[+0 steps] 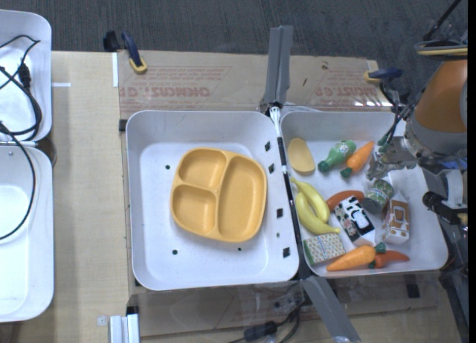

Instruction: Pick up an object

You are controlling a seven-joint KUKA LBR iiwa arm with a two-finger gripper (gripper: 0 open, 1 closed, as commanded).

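Grey metal jaws (384, 164) are seen low in the right bin (439, 256), at its far right part; whether they are spread or pressed together cannot be told at this slant. Nothing is shown between them.

Nearest items: a small tin can (378, 194) just below; an orange carrot (358, 156) and a green bottle (336, 155) just to the left.

Further out: a juice carton (396, 222), a black-and-white patterned item (356, 219), two bananas (312, 210), a tan oval piece (301, 155), a checked sponge-like block (323, 248), and two more carrots (361, 257) at the near wall.

Count: carrots three, bananas two, all others one each.

Left bin (141, 207): one yellow divided plate (219, 193).

Risk, as judged: the items are crowded, so a descent could land on a gap or clip two things at once; the can's rounded side may slip out; the bin wall is close.
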